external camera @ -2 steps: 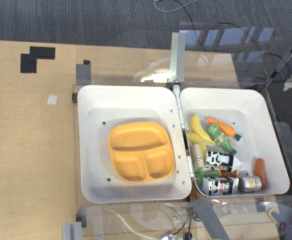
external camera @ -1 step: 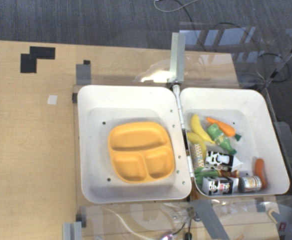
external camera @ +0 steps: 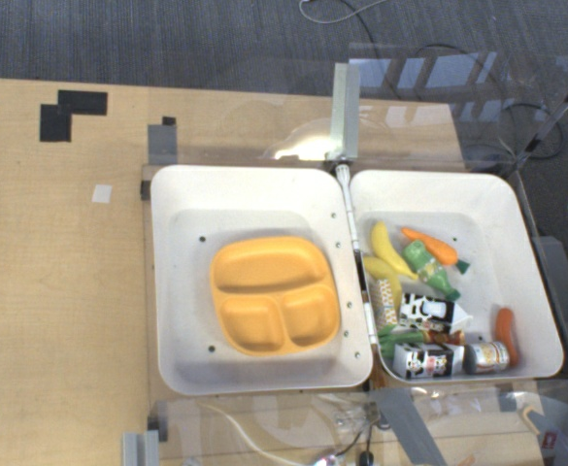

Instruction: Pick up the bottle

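Your bottle (external camera: 429,265) lies green and tilted in the right bin (external camera: 517,212), between banana (external camera: 388,250) and carrot (external camera: 432,246). Probably light, slick plastic; grab mid-body. Tool state: can't tell.

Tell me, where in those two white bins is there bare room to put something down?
Right bin: bare across its far half, beyond the banana and carrot; crowded at the near-left, around the green bottle and can. Left bin: a bare margin around the yellow tray.
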Motion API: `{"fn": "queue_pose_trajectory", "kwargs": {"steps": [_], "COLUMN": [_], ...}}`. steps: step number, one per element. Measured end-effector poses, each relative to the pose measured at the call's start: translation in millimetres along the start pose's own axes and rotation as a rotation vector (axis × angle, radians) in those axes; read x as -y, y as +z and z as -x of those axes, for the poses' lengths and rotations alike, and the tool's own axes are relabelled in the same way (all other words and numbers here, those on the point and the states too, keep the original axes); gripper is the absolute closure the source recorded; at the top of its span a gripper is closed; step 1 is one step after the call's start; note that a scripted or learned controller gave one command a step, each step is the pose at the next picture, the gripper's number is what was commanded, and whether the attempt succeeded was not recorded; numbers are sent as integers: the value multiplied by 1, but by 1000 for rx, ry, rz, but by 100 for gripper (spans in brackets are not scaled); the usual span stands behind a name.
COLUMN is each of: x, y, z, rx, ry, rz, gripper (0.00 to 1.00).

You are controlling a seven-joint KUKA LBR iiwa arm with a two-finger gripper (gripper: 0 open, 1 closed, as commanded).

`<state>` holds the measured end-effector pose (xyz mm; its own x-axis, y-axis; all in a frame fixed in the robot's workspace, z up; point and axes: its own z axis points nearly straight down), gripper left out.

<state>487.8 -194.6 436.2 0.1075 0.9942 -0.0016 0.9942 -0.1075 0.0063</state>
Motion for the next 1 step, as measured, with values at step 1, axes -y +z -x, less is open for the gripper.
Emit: {"fn": "queue_pose_trajectory", "kwargs": {"steps": [1], "x": [-6], "y": [0], "z": [-3], "rx": [0], "ry": [-556], "rz": [1], "gripper": [0]}}
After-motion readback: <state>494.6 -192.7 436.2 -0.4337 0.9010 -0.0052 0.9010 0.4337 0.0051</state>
